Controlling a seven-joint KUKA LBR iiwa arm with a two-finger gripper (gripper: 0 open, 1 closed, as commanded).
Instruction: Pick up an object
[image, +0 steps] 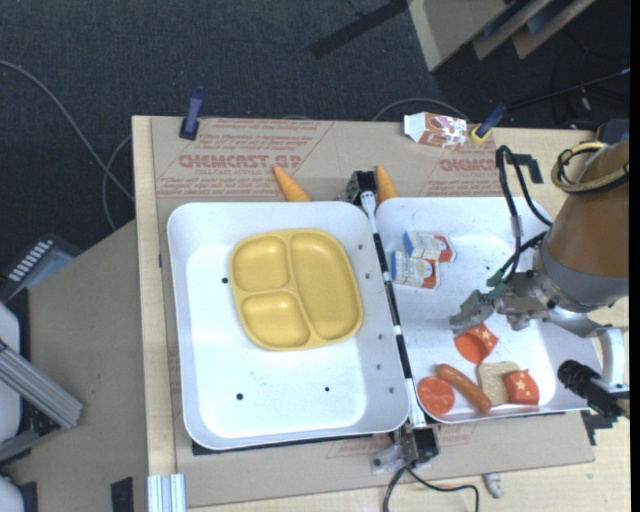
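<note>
My gripper (478, 316) hangs low over the right bin (470, 222), near its middle. Directly below and in front of it lies a small red piece of toy food (476, 344); whether the two touch I cannot tell. A white, blue and red milk carton (420, 259) lies behind the gripper to the left. Along the bin's front edge sit a round red slice (435, 396), a brown sausage (466, 387) and a tan bread piece (497, 382) with a red strawberry-like piece (522, 386) against it.
The left bin (200, 330) holds a yellow three-compartment plate (296, 288). The arm's orange band (590, 245) and black cables (512, 200) rise over the right bin's right side. A small carton (436, 128) and a blue clip (190, 115) lie on the board behind the bins.
</note>
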